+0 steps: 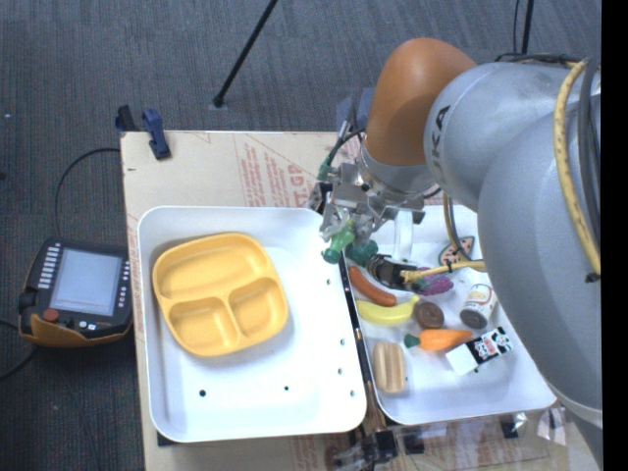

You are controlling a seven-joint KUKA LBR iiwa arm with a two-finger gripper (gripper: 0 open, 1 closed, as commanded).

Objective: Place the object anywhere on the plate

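While above bin seam, jaws (340, 235) grip green object (337, 242), plate (219, 292) left.

The floor (128, 37) is dark grey carpet. A thin black stand leg (250, 42) crosses it. A brown board (235, 165) has a blue clamp (154, 132) on it.

Cardboard-topped bench (226, 170) with two white bins, left (245, 400) and right (491, 400), side by side.

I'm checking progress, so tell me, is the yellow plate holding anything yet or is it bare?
Bare. All three compartments of the yellow plate show plain yellow, with no toy food on them.
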